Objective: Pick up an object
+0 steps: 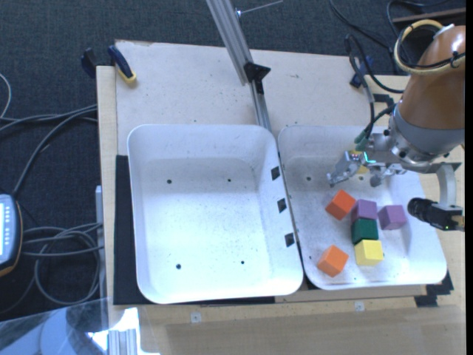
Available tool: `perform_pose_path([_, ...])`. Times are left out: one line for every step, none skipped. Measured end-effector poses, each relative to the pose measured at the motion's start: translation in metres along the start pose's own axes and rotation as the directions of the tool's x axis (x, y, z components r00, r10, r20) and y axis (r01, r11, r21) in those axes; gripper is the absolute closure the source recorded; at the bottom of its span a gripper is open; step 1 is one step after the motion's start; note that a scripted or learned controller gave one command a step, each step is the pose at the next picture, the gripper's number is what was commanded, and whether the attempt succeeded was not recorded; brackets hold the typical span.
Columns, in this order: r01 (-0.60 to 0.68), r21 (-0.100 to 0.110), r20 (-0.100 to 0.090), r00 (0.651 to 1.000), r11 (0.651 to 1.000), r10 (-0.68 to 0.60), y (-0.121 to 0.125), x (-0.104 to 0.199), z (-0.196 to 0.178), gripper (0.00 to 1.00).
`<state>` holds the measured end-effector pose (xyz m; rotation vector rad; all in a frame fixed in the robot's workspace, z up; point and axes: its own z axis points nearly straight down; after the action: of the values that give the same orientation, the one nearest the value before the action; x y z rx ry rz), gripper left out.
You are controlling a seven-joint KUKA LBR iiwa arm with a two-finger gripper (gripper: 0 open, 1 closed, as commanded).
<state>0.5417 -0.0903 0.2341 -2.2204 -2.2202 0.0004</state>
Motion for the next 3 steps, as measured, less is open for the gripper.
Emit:
perform_pose_path([0.000,0.007,-0.001,1.000,1.000,0.000,-0.001,0.009,0.060,0.00])
perform_pose_path([-0.001,-0.001,0.001,1.000,1.000,0.001,-0.011,0.007,0.111,0.00])
perform_pose_path([-0.005,-0.015,0.007,1.000,1.000,0.005,-0.006,0.002,0.124,0.00])
